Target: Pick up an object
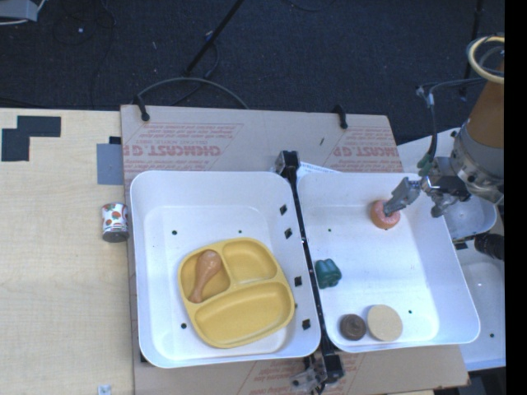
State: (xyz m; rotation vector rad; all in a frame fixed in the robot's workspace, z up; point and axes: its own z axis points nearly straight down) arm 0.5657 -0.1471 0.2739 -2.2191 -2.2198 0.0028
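Below, two shallow white bins are shown side by side on a cardboard sheet, the left bin [156, 212] and the right bin [445, 303] being divided by a black clip strip, presumably so that objects can be kept in one and carried to the other. A yellow divided tray [247, 303] is set in the left bin, with a tan drumstick toy [206, 274] laid in its far-left compartment. The grey arm [482, 151], orange-banded above the wrist, is reached in from the right and angled down over the far right part of the right bin. Its gripper [398, 202] is placed at a small pink-orange object [384, 215], the likely thing to be picked up; one finger is seen touching or overlapping it, but whether the gripper is closed on it cannot be told. Nearer, a green object [328, 272] lies by the divider, and a tan disc [384, 322] and a brown disc [353, 327] lie just beside each other. A small printed can [114, 220] stands outside, left of the bins.
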